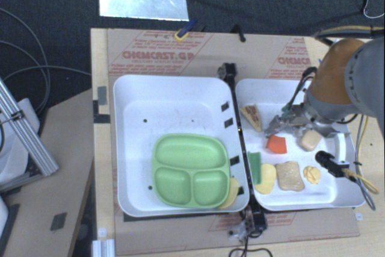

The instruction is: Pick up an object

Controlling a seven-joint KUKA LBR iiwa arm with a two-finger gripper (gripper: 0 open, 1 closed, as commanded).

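Note:
My gripper (280,124) hangs over the right bin (264,91), reaching in from the right, just above a red-orange block (277,144). A tan wedge like a pizza slice (251,117) lies to the gripper's left. A beige cylinder (310,140) sits to its right, partly under the wrist. Along the bin's front lie a green strip (254,167), a yellow lump (264,179), a slice of bread (290,176) and a small yellow biscuit (311,174). Nothing visibly hangs from the gripper.
The left bin (174,93) holds a green divided plate (191,170) at its front, with a yellow piece (233,193) poking out beside the plate's right corner. The divider (236,123) between the bins runs just left of the wedge.

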